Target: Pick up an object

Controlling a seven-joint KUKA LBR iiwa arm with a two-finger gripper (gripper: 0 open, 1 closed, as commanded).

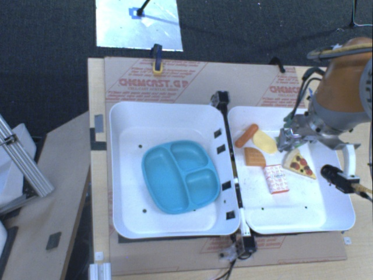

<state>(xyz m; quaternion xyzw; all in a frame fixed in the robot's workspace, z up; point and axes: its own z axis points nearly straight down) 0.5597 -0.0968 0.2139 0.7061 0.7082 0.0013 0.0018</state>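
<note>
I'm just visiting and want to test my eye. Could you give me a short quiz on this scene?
1. True or false: the blue three-compartment plastic plate lies in the left white bin.
2. Which toy lies nearest the gripper? A) orange sausage B) pizza slice C) red-and-white packet
3. Fill in: the toy food lies in the ___ white bin.

Key: 1 true; 2 B; 3 right.

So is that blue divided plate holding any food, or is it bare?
Bare. The blue plate lies flat in the left bin, its three compartments showing only blue; the toy foods lie in the right bin.
</note>
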